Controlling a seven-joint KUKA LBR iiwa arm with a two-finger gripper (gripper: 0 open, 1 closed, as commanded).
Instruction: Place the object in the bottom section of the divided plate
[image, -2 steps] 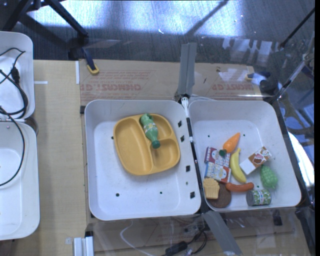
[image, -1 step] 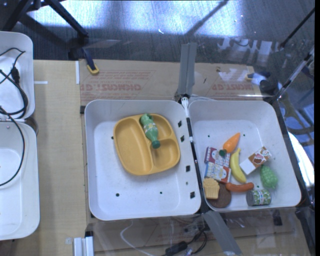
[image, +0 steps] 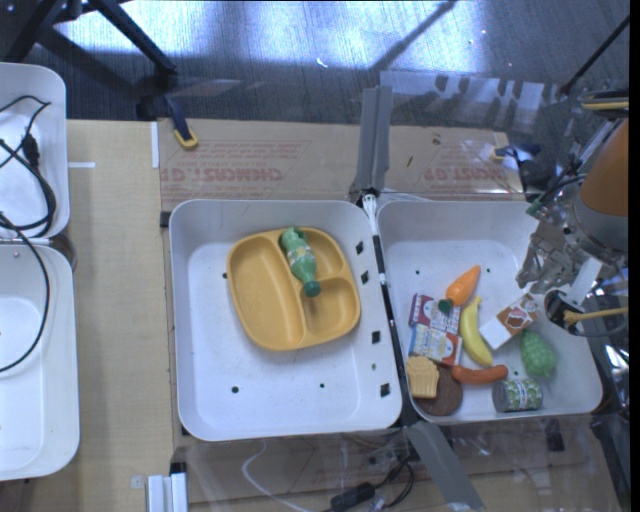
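The green bottle (image: 299, 260) lies on the yellow plate (image: 270, 315), near the left bin's (image: 200, 400) far edge. The gripper (image: 545, 268) hangs over the right bin's (image: 420, 235) right edge; its state I cannot tell.

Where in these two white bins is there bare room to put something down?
Most room is in the left white bin: bare floor all around the yellow divided plate, widest in front. The plate's big section is bare; a green bottle lies across its divider. In the right white bin the far-left floor is bare, while the toy food crowds the near half.
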